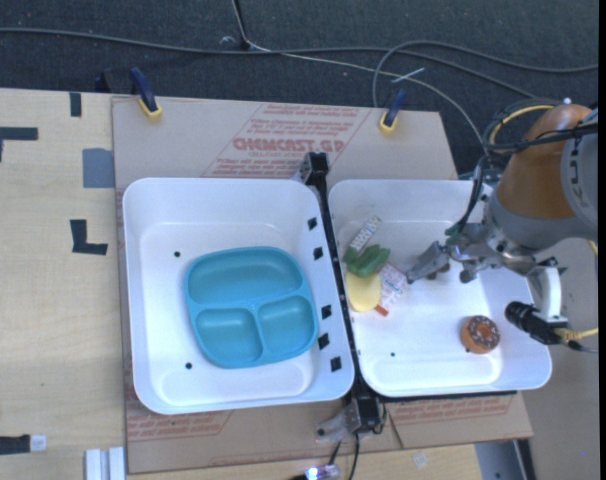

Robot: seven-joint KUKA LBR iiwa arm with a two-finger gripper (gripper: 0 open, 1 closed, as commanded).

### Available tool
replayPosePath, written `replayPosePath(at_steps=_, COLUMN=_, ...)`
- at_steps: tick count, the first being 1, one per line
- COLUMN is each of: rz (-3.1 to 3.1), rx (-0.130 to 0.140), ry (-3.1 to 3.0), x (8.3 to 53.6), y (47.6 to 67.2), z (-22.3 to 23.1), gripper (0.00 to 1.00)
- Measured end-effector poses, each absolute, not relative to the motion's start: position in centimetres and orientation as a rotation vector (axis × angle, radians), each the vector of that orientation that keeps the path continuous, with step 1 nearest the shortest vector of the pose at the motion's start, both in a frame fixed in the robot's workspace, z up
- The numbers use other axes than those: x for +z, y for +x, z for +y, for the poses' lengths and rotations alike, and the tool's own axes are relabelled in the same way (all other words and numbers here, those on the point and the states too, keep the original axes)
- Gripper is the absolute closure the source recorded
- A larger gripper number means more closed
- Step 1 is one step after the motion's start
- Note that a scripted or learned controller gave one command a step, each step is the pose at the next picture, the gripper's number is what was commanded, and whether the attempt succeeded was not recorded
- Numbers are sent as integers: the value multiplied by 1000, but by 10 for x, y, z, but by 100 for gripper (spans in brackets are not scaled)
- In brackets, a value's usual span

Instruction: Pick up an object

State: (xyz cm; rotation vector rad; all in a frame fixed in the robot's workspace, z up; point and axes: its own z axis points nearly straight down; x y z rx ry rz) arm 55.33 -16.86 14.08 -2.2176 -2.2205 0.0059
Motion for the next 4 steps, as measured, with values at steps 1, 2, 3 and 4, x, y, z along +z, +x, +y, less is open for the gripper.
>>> replayPosePath(at_steps=1, rz=-2221, rx=1, ry=-2222, x=90, y=554, z=-169, gripper=0)
replayPosePath(at_steps=2, rz=-2227, rx=-13, ry=-2219, x=106, y=557, z=-166, gripper=100)
replayPosePath(at_steps=3, rz=-2225, rx=-1, ry=-2221, x=168, y=560, z=-165, gripper=100)
replayPosePath(at_steps=4, rz=-2225, rx=-2, ry=-2223, x=231, y=559, z=-166, gripper=100)
